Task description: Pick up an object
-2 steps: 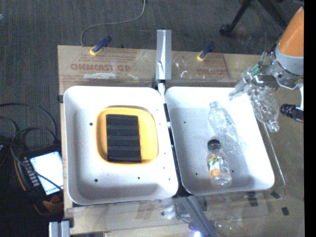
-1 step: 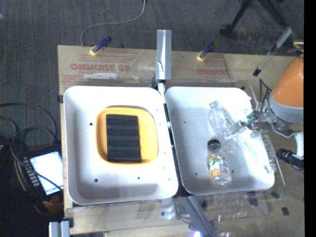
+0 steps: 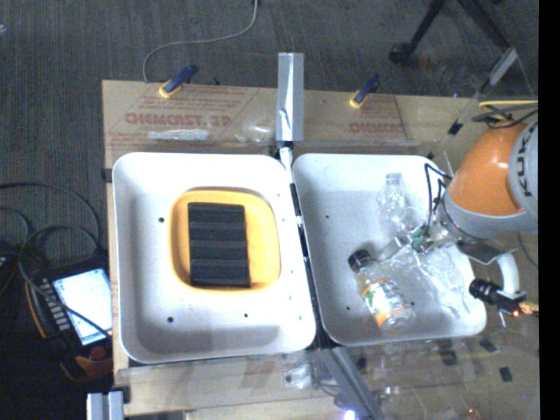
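— What's the bench like from your seat?

— I see grey carpet around a board bench (image 3: pixel 219 121) with two white bins side by side. The left bin (image 3: pixel 140 261) carries one yellow tray (image 3: pixel 179 234) with a black ribbed block (image 3: pixel 217 245) at its middle; its rim is bare on all four sides.

— And the right bin (image 3: pixel 337 199)?

— Its near-left and far-left corners are open. I count one clear bottle (image 3: pixel 382 291) with a black cap and orange label lying toward the near edge, a second clear bottle (image 3: pixel 393 201) toward the far-right, and crumpled clear plastic (image 3: pixel 437 274) between them, by the right rim.

— The gripper (image 3: pixel 426 237)?

— It's low at the right rim, among the plastic. I can't tell how it stands.
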Robot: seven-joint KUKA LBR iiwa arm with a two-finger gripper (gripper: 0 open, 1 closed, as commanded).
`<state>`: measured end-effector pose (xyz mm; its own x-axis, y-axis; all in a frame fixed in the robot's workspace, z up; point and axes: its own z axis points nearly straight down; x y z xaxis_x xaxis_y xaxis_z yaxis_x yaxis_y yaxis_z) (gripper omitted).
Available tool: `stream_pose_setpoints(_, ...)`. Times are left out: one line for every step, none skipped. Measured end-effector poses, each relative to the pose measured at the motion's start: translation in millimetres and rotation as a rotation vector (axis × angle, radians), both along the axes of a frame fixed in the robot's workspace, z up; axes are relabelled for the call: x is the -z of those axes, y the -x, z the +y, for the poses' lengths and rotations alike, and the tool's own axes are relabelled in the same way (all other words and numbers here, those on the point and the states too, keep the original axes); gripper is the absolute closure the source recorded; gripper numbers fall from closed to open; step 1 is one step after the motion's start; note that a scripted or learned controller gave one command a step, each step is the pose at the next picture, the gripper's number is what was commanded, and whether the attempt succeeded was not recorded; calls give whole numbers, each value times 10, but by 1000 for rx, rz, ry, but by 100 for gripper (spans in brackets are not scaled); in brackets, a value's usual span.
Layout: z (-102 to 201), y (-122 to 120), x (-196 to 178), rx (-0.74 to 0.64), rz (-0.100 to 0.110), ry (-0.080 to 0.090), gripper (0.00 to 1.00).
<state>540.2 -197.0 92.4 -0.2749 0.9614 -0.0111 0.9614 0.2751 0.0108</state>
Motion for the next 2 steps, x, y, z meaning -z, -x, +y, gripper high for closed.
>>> stream_pose_setpoints(18, -20, -96, -1, -5, -3, 100)
stream_pose_setpoints(1124, -190, -910, -59, 13, -8, 100)
